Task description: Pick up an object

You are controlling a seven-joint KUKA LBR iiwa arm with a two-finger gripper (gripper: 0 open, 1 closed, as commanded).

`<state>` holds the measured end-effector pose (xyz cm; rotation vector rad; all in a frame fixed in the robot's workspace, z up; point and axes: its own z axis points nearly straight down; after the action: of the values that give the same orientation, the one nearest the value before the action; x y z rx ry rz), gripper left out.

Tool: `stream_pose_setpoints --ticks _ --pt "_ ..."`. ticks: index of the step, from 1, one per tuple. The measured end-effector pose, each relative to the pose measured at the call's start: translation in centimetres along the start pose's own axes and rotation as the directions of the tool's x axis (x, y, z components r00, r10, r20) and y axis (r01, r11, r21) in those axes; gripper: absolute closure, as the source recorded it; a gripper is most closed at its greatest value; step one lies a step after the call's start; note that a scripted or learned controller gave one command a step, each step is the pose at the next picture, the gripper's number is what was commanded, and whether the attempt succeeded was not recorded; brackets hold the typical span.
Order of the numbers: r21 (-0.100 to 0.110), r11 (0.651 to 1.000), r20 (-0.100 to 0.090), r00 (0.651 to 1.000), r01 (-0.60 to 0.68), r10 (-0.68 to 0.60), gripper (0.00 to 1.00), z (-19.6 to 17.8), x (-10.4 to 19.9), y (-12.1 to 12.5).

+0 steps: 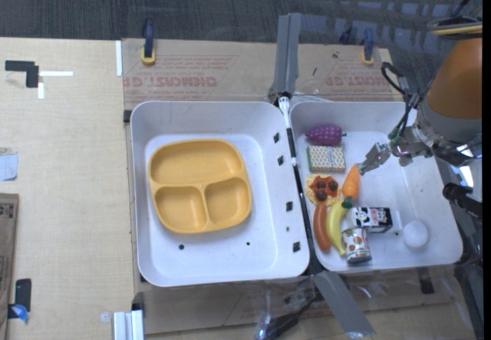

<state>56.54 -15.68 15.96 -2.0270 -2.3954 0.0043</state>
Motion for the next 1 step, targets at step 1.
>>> stream_pose_setpoints --ticks 1 --pt "-0.001 0.99 0.001 0.99 0.143 -0.143 0.0 7.02 1.91 1.4"
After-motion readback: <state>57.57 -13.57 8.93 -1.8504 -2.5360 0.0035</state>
